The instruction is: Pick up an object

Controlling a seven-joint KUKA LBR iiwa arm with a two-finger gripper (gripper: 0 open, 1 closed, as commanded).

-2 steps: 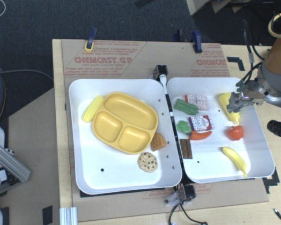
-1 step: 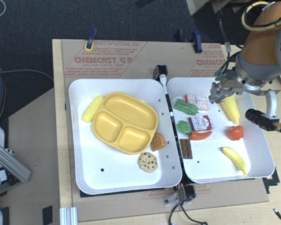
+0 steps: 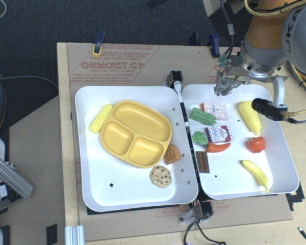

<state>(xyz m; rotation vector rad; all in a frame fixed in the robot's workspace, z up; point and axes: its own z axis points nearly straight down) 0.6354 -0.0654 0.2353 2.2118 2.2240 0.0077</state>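
End effector point(image 3: 225, 86) hangs over the right bin's point(image 3: 290, 160) 12 o'clock rim — we can't tell its state from this angle. Nearest candidates sit toward 6 o'clock of it: candy packet point(image 3: 214, 110), green pepper point(image 3: 202, 116). Risk, in our view: items are packed close, so a descent could clip two or nudge one aside — empty grasp.

Bright even overhead light, soft shadows, slight blur, mild white-bin glare.
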